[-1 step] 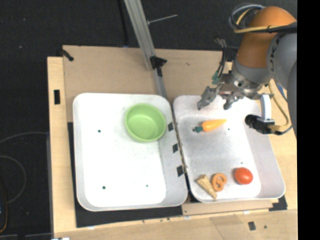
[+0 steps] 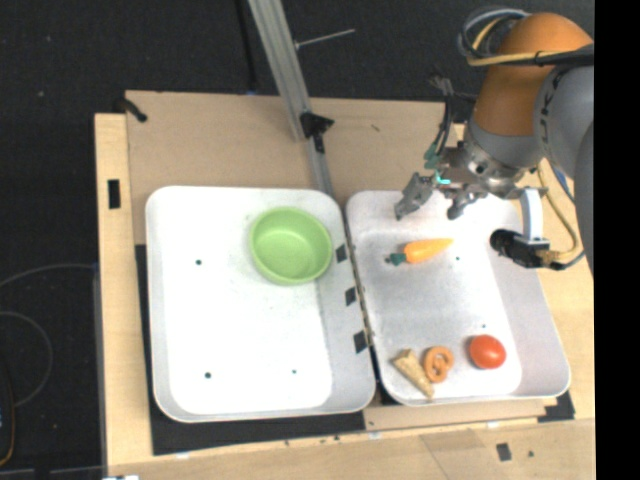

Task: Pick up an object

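Note:
An orange toy carrot (image 2: 424, 251) with a green stub lies in the upper part of the right bin (image 2: 520, 308). Just above it hangs my gripper (image 2: 436, 200), open, its two grey fingers spread apart with nothing between them. Near the right bin's front edge sit a red tomato (image 2: 487, 352), an orange pretzel-like ring (image 2: 437, 362) and a tan wedge (image 2: 410, 371). A green bowl (image 2: 291, 245) stands in the left bin (image 2: 200, 318), near its upper right corner.
A slanted metal pole (image 2: 285, 63) runs from the top of the view down to the gap between the bins. A black cable fitting (image 2: 516, 245) hangs off the wrist over the right bin's right side. The bins rest on a brown board (image 2: 220, 138).

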### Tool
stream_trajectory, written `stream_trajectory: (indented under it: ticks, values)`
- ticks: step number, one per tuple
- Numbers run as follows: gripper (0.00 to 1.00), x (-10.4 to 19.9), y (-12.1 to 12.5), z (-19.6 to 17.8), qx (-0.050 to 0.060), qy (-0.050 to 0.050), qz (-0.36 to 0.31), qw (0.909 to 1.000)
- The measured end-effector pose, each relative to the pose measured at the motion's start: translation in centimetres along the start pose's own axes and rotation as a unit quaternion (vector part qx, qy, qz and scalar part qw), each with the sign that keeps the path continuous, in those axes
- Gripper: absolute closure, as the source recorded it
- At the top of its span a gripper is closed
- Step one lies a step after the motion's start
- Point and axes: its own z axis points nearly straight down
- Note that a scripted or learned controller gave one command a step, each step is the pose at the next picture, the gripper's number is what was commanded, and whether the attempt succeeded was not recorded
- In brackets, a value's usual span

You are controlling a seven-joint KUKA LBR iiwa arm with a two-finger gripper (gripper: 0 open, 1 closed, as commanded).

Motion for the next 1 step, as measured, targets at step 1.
stream_trajectory:
  ticks: [1]
  values:
    - [0.00,-0.42,-0.28,6.30,0.003,-0.001,0.002,1.0000]
